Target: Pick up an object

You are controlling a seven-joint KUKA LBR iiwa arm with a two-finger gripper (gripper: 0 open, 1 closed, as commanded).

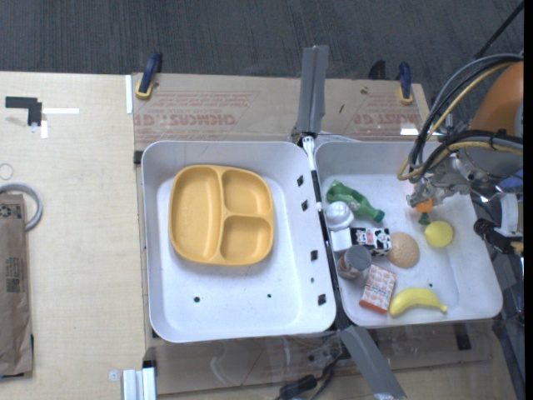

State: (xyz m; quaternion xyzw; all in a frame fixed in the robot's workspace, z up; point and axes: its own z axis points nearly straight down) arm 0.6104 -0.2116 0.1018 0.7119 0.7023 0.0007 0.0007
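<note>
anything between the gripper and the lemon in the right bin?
Nothing visible. The gripper hangs over the right bin, up and to the left of the lemon, with bare bin floor between them. Nearest neighbours, the brown ball and banana, lie off that line.

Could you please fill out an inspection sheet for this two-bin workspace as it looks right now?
Surface: left bin and right bin side by side on cardboard.
Job's things: in right bin, banana, lemon, green bottle, brown ball, small carton, cow-print item.
Clutter: yellow divided plate in left bin.
Grippers: gripper low over right bin, above the lemon; finger state unclear.
Cables: hoses loop along the arm.
Surroundings: blue clamps, brown bag at left.
</note>
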